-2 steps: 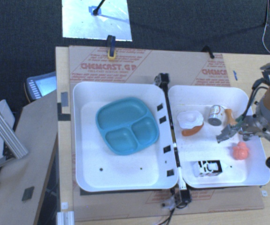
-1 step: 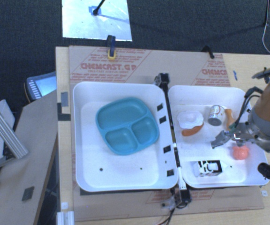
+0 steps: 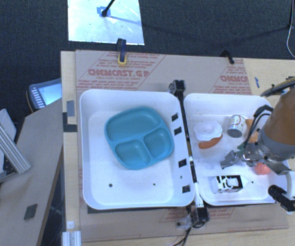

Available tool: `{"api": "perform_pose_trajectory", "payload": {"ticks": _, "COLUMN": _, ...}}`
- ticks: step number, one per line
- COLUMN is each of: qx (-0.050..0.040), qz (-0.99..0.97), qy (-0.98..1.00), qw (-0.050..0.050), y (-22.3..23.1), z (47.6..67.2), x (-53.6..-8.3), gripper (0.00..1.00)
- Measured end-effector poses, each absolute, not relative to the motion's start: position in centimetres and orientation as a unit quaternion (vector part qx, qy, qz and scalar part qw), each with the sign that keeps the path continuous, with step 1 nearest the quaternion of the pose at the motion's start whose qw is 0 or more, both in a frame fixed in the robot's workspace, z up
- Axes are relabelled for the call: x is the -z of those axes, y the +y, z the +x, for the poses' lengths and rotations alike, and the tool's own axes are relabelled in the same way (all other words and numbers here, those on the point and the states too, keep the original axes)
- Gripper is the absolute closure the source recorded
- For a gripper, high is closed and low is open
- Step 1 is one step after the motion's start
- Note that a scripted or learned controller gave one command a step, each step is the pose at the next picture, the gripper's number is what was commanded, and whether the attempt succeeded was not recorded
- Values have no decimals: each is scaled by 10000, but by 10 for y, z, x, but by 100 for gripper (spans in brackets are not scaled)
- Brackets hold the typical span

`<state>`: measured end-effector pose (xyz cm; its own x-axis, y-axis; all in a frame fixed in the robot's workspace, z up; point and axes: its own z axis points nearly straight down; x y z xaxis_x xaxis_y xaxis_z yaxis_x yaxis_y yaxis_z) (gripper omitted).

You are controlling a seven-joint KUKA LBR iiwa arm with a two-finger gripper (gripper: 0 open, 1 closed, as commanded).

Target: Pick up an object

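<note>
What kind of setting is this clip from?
Probably a robotics lab bench for pick trials: two white bins side by side on a protective board, a robot arm reaching in, and assorted test items like a blue divided tray.

Divided tray [image 3: 139,137] in left bin [image 3: 93,152]; cup [image 3: 207,131], can [image 3: 234,125] in right bin [image 3: 209,100]

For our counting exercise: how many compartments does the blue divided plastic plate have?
3. The blue divided plastic plate lies in the left white bin: one large compartment across its upper part, two smaller ones side by side along its lower edge. None looks hidden.
</note>
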<state>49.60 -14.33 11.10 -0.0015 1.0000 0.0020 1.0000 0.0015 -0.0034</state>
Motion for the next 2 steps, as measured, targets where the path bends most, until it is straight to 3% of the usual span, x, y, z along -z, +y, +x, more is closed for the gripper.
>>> {"api": "perform_pose_trajectory", "payload": {"ticks": 1, "qx": -2, "qz": -7068, "qy": -7074, "qw": 9, "y": -143, "z": 496, "x": -83, "gripper": 0}}
{"api": "perform_pose_trajectory", "payload": {"ticks": 2, "qx": 8, "qz": -7070, "qy": -7072, "qw": -8, "y": -143, "z": 497, "x": -95, "gripper": 100}}
